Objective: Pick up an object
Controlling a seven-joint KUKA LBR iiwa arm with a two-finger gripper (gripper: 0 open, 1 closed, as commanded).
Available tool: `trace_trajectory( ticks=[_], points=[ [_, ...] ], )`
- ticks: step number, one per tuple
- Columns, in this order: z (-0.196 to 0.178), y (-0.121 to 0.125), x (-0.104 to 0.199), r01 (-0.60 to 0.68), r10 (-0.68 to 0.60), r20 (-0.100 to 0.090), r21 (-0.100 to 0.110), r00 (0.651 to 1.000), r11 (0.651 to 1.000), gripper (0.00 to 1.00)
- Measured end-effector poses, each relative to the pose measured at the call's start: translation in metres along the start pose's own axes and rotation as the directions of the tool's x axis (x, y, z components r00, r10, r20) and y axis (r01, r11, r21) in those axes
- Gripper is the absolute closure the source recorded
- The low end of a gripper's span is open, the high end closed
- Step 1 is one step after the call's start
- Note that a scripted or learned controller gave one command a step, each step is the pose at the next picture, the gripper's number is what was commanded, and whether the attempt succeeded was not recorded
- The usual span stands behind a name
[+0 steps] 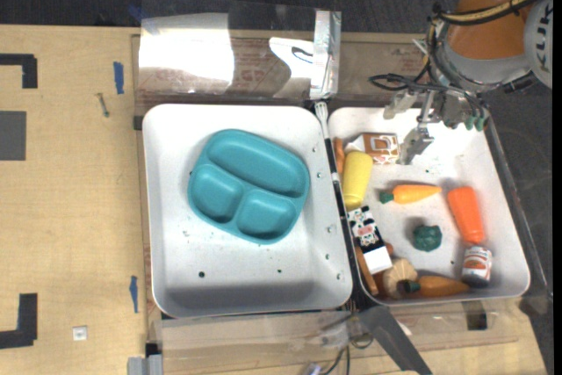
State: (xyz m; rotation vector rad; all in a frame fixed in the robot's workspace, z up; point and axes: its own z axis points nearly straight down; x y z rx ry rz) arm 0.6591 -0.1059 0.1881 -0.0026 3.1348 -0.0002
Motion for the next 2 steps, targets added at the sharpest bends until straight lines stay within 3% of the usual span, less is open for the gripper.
trace_trajectory(
  ticks=[1,2],
  points=[
    [0.092,0.002,0.071,-0.121,0.121,0.004,0.0,0.993,0.993,0.0],
    [0.098,-0.001,0.126,-0.003,0.003,0.006,0.001,1.0,1.0,0.0]
  ],
)
